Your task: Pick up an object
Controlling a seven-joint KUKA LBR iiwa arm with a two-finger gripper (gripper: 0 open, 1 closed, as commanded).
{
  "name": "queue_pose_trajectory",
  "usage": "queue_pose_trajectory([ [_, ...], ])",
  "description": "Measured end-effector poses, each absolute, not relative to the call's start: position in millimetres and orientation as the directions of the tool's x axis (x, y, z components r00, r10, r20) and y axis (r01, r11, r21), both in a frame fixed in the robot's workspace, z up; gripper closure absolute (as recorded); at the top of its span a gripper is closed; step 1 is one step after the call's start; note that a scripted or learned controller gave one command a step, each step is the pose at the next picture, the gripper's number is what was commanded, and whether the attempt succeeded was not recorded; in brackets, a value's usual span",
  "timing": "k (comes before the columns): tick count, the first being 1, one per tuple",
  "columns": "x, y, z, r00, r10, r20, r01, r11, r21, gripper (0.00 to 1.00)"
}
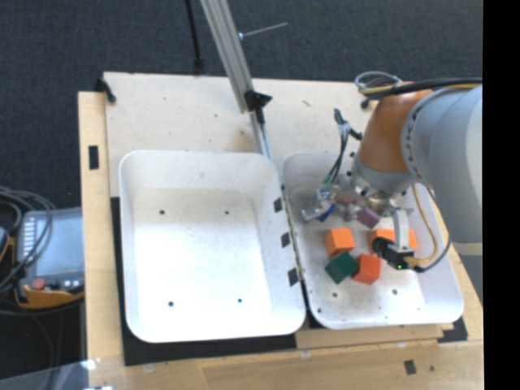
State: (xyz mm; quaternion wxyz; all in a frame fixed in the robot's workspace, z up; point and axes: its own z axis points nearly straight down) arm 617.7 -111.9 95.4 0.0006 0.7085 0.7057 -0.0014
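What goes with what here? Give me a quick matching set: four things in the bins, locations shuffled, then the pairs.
Things:
1. green block
2. orange block
3. red-orange block
4. left bin

Places:
A. just right of the green block, touching it
B. right bin, directly above the green block in the view
C. beside the right bin, away from the arm
D. right bin, between the two orange-toned blocks, lower left of the gripper

Pairs: 1-D, 2-B, 3-A, 4-C
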Motion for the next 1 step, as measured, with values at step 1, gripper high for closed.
queue_pose_trajectory([
  [1, 619.2, -112.0, 108.6, 0.011, 1.000, 0.000, 1.000, -0.011, 0.006, 1.00],
])
